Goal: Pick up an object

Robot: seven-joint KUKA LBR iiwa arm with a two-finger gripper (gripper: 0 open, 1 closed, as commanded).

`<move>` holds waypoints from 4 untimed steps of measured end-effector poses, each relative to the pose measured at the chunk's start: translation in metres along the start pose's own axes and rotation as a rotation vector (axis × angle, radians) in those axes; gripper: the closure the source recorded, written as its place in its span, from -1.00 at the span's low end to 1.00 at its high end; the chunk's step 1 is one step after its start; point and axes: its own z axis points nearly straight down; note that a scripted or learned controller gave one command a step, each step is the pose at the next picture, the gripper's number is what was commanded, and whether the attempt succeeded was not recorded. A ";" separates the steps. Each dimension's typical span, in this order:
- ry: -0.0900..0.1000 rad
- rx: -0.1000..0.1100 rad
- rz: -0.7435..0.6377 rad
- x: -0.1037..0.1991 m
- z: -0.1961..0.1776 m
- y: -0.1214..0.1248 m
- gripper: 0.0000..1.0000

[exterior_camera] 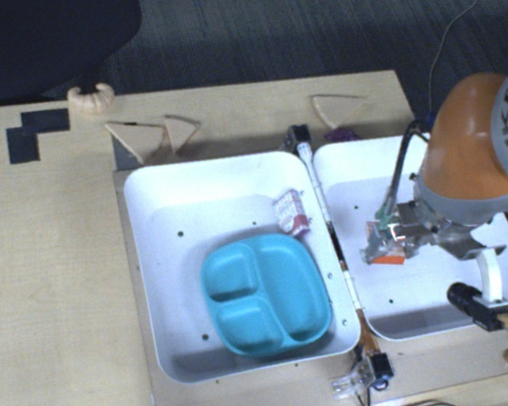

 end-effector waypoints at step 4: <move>0.000 0.002 0.000 -0.015 0.005 -0.001 1.00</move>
